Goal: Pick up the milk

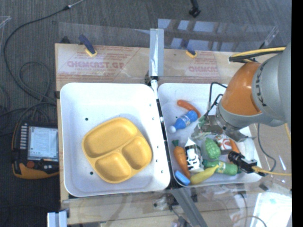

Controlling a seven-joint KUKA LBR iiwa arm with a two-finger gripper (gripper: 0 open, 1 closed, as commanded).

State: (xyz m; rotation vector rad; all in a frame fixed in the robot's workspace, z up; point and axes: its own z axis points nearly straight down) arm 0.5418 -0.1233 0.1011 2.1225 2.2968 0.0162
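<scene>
Gripper (211, 126), jaw state impossible to tell, hangs over the right bin (166, 126); reaching step, next shift toward the milk (192, 158).

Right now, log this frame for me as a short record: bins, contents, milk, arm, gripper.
left bin: holds a yellow divided tray
right bin: cluttered with toy food
milk: black-and-white carton, near the front of the right bin, between a carrot and a green vegetable
other items: blue bottle, orange-red piece, yellow banana
arm: reaches in from the right, over the right bin
gripper: low among the items, behind the milk; finger state unclear
milk held: not visibly
</scene>
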